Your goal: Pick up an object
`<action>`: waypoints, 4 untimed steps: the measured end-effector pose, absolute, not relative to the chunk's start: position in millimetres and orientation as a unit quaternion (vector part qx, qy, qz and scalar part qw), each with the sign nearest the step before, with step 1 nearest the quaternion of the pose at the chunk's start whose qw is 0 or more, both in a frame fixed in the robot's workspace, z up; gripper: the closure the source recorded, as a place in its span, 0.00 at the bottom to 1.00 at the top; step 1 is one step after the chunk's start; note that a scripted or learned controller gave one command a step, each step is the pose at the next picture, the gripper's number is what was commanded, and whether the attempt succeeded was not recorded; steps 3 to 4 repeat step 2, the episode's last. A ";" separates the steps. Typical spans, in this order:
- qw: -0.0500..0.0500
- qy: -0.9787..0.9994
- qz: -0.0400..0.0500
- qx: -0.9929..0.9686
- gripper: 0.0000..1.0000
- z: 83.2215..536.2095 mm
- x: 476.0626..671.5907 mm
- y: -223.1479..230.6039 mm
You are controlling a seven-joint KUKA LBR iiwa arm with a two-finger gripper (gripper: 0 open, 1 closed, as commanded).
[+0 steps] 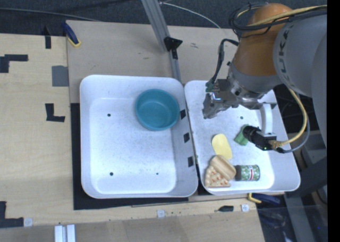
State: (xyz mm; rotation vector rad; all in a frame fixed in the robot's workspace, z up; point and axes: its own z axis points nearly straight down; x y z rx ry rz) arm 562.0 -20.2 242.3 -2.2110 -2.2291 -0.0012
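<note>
Yellow piece (222,146) is my likeliest pick: it lies in the middle of the right bin (203,135), a smooth, rounded oblong on the bin floor. It has bare floor on its left and far sides. My jaws hang above the far-left part of that bin, apart from the piece and on its far side. From this slant I cannot tell whether they are open or closed, and I see nothing between them.

I judge the piece to be light, probably a hollow plastic toy, stiff enough to take a squeeze. Its glossy, curved skin could slip out sideways. I would take it across its narrow width, near the middle of its length, with the jaws low enough to get past the widest part.

Just near of it a tan wedge (219,172) all but touches its near end, and a green can (248,172) lies on its side to the right of the wedge. A jaw coming down on the near side could catch the wedge, so the left and right flanks are the safer approach.

A blue bowl (156,109) stands at the far side of the left bin (127,156); its thin rim would also give a hold, but it is well apart from me.
</note>
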 end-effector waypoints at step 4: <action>0.001 -0.709 0.000 -0.705 1.00 224.9 585.9 74.8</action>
